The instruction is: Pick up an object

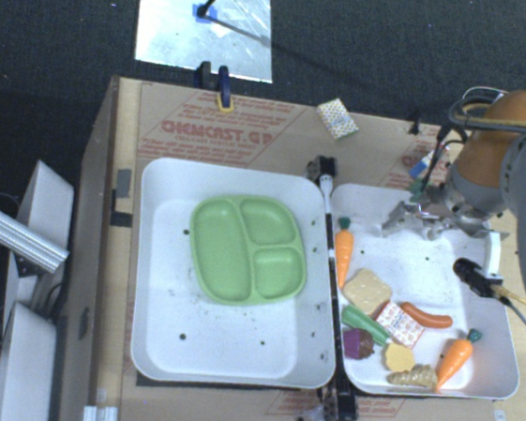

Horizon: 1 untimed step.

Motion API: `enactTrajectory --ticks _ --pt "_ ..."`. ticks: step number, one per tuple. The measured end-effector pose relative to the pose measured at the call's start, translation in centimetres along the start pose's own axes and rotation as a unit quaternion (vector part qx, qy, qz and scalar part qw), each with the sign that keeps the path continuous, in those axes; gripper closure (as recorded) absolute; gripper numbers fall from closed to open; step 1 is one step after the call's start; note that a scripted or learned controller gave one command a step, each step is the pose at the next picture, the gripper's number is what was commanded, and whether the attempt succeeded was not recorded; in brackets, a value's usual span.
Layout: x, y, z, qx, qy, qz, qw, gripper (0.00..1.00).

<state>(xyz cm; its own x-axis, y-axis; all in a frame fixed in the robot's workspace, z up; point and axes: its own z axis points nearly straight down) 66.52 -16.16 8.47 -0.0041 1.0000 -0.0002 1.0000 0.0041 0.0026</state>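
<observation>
Red letters on the brown board (217, 134) behind the bins read "CHEMCAST" (the rest is too small to read). A shiny sheet (208, 17) lies on the dark floor above. The left bin (159, 335) holds a green tray (247, 250) with three parts. The right bin (501, 359) holds toy food: a carrot (342, 250) by the middle wall, bread (367, 290), a sausage (426, 317) and another carrot (455, 357). The gripper (417, 218) hangs over the right bin's top end, well apart from the food.
</observation>
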Motion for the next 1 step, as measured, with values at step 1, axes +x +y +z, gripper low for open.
enactTrajectory --ticks 1 --pt "-0.05 0.12 -1.16 -0.002 -0.001 -0.001 1.0 1.0"
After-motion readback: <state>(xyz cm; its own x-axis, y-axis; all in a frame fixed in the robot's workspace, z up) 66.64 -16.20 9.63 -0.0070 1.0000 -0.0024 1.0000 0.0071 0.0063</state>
